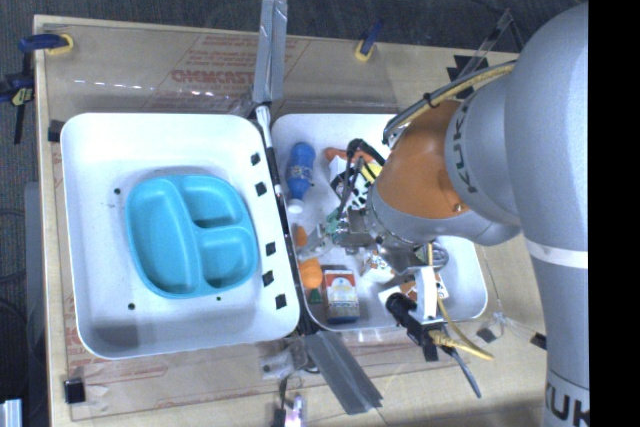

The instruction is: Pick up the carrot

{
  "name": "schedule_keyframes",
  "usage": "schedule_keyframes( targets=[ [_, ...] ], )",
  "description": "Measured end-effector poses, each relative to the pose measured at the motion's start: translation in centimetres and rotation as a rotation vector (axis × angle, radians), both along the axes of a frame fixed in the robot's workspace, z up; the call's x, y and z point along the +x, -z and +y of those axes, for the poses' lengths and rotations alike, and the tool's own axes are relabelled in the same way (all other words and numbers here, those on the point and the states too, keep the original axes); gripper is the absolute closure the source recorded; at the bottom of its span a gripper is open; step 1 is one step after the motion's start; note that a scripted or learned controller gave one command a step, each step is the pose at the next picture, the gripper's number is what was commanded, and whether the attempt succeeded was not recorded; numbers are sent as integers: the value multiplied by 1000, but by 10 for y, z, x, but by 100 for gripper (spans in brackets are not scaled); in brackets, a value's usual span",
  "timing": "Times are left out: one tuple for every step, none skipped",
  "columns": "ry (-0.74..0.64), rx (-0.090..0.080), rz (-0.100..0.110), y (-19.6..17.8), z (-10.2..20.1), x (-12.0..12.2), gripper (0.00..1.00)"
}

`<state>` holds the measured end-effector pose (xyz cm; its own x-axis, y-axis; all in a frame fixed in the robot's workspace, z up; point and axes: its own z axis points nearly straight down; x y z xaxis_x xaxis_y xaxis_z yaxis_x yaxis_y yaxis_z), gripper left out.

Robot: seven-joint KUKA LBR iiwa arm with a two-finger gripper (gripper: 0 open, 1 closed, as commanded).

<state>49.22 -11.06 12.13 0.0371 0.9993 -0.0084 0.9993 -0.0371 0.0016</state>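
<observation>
An orange piece that looks like the carrot (pixel 310 272) lies in the right bin (pixel 470 290), close to its left wall and toward the front. The gripper (pixel 345 230) hangs over the middle of that bin, a little above and to the right of the carrot, mostly hidden by the grey and orange wrist. I see nothing held in it. A thinner orange sliver (pixel 300 236) lies against the left wall just beyond the carrot.
A small printed carton (pixel 341 294) sits right beside the carrot at the front. A blue bottle (pixel 300 168) lies at the back left of the right bin. The left bin (pixel 90 315) holds a blue divided tray (pixel 190 235). The arm covers the right bin's right half.
</observation>
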Motion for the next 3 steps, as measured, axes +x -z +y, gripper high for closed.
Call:
schedule_keyframes(
  targets=[
    [285, -4, -14, 25, 2, -3, 0],
    [278, 2, -3, 19, 5, -3, 100],
    [-34, 10, 10, -67, 30, 37, 100]
  ],
)
